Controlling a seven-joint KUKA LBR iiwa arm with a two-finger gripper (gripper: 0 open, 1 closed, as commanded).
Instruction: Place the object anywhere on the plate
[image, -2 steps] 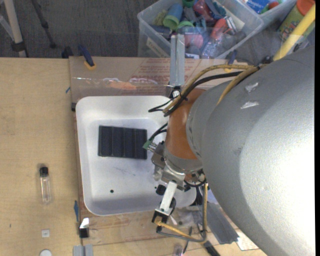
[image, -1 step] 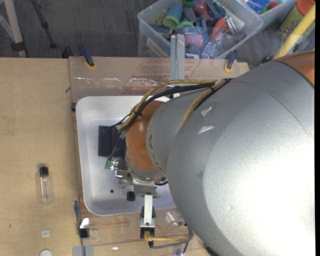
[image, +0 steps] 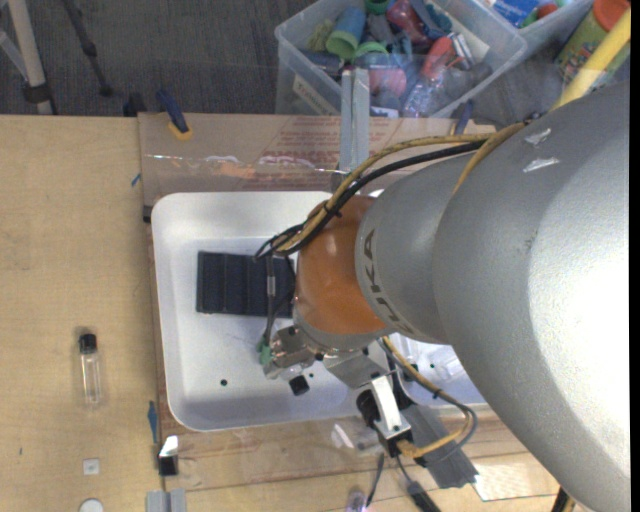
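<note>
Black and flat, the ridged object (image: 232, 283) lay on the floor of the white bin (image: 180, 240), toward its far-left part, with its right edge slipping under my arm (image: 480, 250). I took it for the task's thing, though I could not be sure; no plate was plain to me, so where it was meant to go I could not say. My arm reached in from the right and hung over the bin's middle, which I judged was to bring the wrist down beside the object. My gripper (image: 285, 355) sat just below and to the right of the black piece, close by it. Its state I could not tell, the wrist hiding it from above, and nothing showed in its grasp.
</note>
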